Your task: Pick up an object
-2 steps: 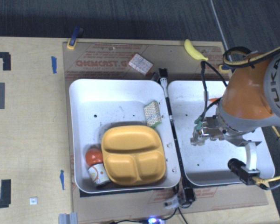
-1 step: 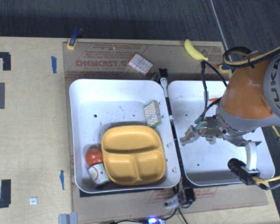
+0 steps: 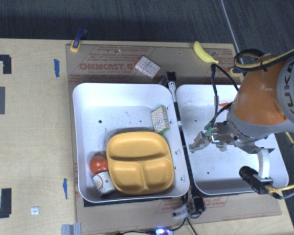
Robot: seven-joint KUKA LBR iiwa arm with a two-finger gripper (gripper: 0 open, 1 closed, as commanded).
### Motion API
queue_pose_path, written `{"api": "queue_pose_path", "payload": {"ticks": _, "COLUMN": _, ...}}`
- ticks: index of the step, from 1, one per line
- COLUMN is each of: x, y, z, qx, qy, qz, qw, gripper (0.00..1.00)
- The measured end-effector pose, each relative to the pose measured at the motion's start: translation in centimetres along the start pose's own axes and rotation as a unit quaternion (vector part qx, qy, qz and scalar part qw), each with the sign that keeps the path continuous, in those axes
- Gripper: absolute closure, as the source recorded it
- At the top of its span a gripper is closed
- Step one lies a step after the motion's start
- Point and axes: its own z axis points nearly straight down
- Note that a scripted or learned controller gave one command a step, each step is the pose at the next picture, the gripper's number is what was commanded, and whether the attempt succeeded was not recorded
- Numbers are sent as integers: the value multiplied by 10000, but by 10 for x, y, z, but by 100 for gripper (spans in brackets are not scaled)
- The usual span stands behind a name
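Starting nearest the camera, at the front of the left white plastic bin (image 3: 83, 131): small white container with an orange cap and orange print (image 3: 101, 174), lying in the front-left corner, touching the large yellow three-compartment plastic tray (image 3: 139, 162) beside it. Further back, propped against the bin's right wall, a small patterned sachet (image 3: 160, 119), just beyond the tray's far edge.

Over in the right white plastic bin (image 3: 235, 177), hovering above bare floor near the dividing wall: two-finger gripper (image 3: 200, 142) on the grey and orange arm (image 3: 264, 102), pointing left toward the other bin. Fingers slightly apart, nothing seen between them, though small and hard to read at this slant.

Deciding relation: every candidate lying to the gripper's left, across the wall between bins. Sachet nearest, left and a little farther back; tray left and a little nearer, long axis running roughly left to right; capped container farthest.

Beyond the bins, on the brown cardboard: small pink-and-white packet (image 3: 147, 66) and yellow banana-shaped piece (image 3: 204, 53). Container partly hidden by the tray's edge; arm cut off at the frame's right.
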Motion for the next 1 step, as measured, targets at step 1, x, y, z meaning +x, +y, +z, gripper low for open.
{"api": "queue_pose_path", "payload": {"ticks": 1, "x": 0, "y": 0, "z": 0, "qx": 0, "qy": 0, "qz": 0, "qw": 10000, "gripper": 0}}
